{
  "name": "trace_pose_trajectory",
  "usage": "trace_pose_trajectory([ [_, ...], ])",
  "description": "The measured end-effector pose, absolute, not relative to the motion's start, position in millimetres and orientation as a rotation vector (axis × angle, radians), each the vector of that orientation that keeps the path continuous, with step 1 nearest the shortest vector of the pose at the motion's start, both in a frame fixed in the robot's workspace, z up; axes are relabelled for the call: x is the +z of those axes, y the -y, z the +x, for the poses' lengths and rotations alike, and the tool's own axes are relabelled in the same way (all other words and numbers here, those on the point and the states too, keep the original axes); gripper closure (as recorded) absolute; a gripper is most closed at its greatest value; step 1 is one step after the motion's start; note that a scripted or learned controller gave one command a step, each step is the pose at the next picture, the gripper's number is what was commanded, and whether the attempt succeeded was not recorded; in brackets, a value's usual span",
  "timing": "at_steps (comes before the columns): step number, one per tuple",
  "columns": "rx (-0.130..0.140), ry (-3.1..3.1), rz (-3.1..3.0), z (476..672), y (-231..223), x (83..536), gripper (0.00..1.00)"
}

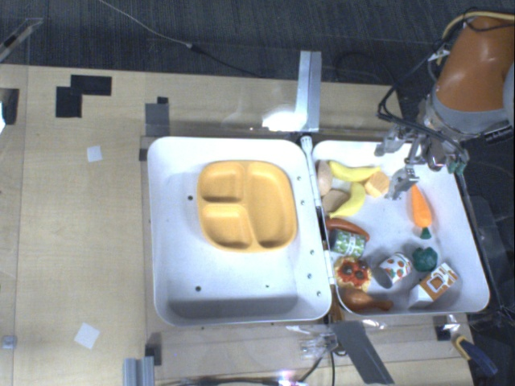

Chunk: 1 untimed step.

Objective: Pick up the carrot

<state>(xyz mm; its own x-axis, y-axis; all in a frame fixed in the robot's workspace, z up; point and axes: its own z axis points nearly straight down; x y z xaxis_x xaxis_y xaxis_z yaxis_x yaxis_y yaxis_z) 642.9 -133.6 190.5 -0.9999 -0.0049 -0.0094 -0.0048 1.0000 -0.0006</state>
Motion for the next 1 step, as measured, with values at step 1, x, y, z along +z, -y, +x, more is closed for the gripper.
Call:
trace_pose_trajectory([
  [1,-0.001,-3.135,0.105,621.4,193.0,130.4,0.00],
])
